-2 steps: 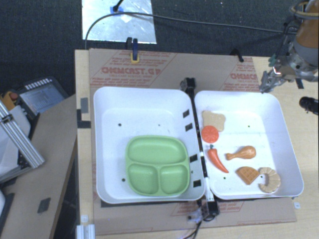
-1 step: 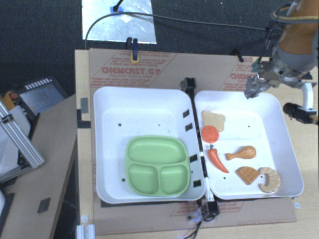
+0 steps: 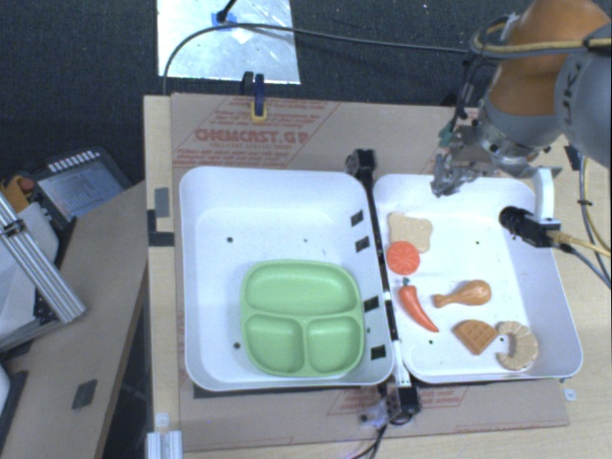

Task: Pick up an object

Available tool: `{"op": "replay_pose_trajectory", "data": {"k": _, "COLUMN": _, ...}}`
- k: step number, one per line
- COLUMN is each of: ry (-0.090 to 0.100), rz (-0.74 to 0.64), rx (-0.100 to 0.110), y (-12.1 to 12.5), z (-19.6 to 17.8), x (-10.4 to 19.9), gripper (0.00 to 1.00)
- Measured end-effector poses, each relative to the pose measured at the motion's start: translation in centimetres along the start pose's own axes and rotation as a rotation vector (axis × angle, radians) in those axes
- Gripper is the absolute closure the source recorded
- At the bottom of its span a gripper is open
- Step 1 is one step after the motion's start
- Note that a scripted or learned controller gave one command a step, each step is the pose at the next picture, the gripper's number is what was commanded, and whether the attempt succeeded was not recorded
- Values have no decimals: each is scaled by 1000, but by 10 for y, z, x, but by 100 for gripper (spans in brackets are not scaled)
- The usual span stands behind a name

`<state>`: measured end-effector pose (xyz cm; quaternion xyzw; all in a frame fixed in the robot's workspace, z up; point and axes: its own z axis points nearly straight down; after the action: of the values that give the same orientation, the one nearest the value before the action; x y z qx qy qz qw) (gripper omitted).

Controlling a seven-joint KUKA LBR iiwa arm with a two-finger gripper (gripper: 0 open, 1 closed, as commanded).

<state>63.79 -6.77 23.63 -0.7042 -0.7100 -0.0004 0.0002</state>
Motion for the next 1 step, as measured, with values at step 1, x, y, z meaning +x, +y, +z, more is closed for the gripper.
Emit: {"op": "replay_pose_trajectory", "data": {"k": 1, "ry": 1, "rz": 0, "rx": 2, "y": -15, "z": 9, "x": 48, "gripper": 100}}
